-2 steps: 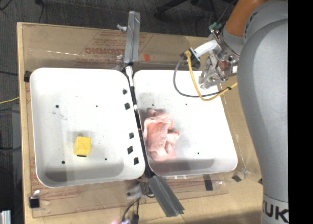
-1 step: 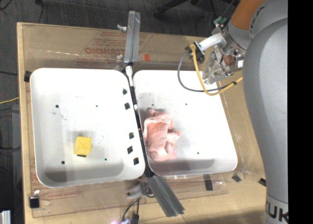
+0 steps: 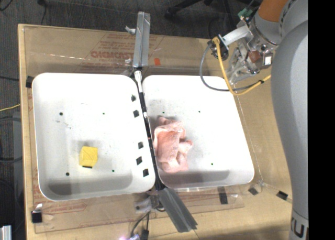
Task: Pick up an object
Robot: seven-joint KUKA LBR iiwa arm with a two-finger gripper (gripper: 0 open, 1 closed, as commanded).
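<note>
A pink crumpled soft object (image 3: 170,150) lies in the right bin (image 3: 220,108), close to the divider on its left side. A small yellow block (image 3: 88,156) rests in the left bin (image 3: 73,97), toward the lower middle. My gripper (image 3: 243,61) hangs above the back right corner of the right bin, outside its rim, well away from both objects. Cables and wrist hardware crowd around it, and nothing shows between its fingers.
A grey metal bar (image 3: 141,40) runs from the back edge down to the divider between the bins. Another grey bar (image 3: 175,210) sticks out at the front. A yellow cable (image 3: 230,79) loops off the wrist over the right bin's back corner.
</note>
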